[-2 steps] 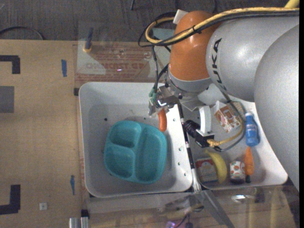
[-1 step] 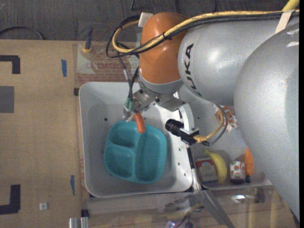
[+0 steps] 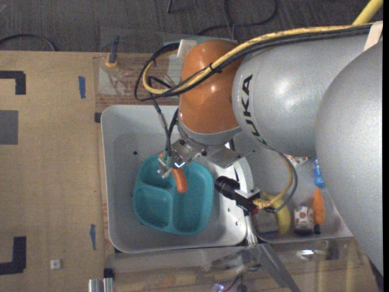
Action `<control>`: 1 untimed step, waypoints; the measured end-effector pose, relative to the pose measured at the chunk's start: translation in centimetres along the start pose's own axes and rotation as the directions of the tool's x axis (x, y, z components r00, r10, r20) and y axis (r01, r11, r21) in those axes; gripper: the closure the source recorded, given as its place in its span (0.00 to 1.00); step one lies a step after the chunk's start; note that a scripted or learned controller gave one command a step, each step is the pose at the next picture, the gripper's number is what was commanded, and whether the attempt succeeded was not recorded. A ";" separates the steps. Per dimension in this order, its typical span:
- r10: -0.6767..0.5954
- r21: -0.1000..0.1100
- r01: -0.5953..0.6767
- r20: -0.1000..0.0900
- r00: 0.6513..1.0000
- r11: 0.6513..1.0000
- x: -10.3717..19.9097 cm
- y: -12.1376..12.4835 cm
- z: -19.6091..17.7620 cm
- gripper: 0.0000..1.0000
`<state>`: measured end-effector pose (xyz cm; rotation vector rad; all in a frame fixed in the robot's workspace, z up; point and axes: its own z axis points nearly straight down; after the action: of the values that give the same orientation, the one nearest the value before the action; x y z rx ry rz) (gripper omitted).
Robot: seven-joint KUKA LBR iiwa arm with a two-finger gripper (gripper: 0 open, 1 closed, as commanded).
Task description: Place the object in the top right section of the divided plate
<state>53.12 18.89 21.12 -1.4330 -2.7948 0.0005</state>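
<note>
Two white bins sit side by side on the tabletop (image 3: 48, 163), w/ the arm (image 3: 292, 102) coming in from the right and hanging low over the left bin (image 3: 118, 139). Inside that bin lies a teal divided plate (image 3: 173, 202), three sections, resting flat on the bin floor, prob. so the arm has a steady target to drop onto.

Gripper (image 3: 172, 166) is angled down over the plate's upper edge, its orange band above blocking much of the wrist. Right below the tips I see a small orange object (image 3: 180, 180), sausage-shaped, slanted, its upper end right at the gripper and its lower end over the plate's upper right section. It looks pinched at the top end, but the view is too coarse to be sure; can't tell if the gripper is closed on it or has let go w/ the thing already resting on the plate.

My guess: this is the placing step, obj. being brought over or set into the target section, since it overlaps that corner and not the big lower compartments.

Right bin (image 3: 340, 227) holds other stuff, e.g. a banana (image 3: 281, 215), a carrot-like piece (image 3: 319, 207) and a small can (image 3: 302, 219), well apart from the plate and not involved.
</note>
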 end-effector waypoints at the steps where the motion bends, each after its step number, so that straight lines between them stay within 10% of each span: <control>1: 0.034 -0.004 -0.034 0.002 0.999 0.999 -3.0 1.0 -0.9 1.00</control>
<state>55.65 17.06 22.02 -1.4828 -2.7731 -0.0041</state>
